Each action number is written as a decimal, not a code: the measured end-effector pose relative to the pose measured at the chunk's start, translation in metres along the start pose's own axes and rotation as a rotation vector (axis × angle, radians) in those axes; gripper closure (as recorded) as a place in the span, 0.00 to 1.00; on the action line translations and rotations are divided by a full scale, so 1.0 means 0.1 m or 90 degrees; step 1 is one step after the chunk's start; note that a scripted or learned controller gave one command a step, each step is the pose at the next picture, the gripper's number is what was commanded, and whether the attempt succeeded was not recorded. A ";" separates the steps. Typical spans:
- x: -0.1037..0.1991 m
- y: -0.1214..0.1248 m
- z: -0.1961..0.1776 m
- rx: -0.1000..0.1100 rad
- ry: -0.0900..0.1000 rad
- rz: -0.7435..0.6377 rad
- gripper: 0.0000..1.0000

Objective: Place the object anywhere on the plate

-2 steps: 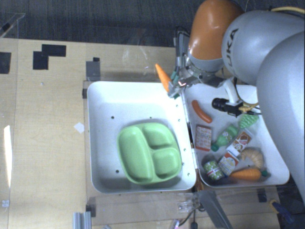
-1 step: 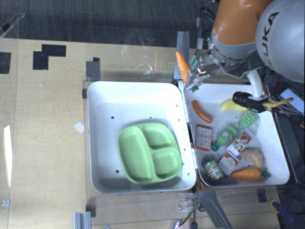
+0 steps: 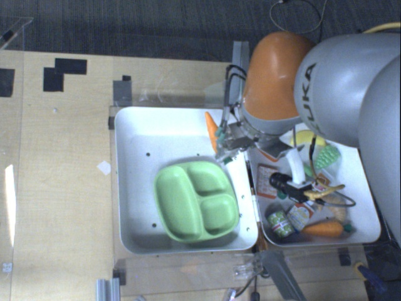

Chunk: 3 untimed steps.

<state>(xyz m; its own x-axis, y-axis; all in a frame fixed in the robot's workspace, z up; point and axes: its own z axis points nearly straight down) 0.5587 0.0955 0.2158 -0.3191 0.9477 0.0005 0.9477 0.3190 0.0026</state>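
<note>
The carrot (image 3: 211,130) sits upright at the gripper (image 3: 230,144), plate (image 3: 195,199) down-left of it (can't tell about the grip).

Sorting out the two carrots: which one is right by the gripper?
The carrot at the left bin's far right edge, beside the gripper. The other carrot lies in the right bin's near corner, among clutter.

Green 3-compartment plate (image 3: 195,199) lies flat in left bin (image 3: 135,168).
</note>
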 end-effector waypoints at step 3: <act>-0.15 -0.13 -0.01 -0.007 -0.001 -0.079 1.00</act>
<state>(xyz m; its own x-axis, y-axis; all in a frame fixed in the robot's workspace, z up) 0.5513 0.0770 0.2167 -0.4334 0.9012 -0.0020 0.9011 0.4334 0.0129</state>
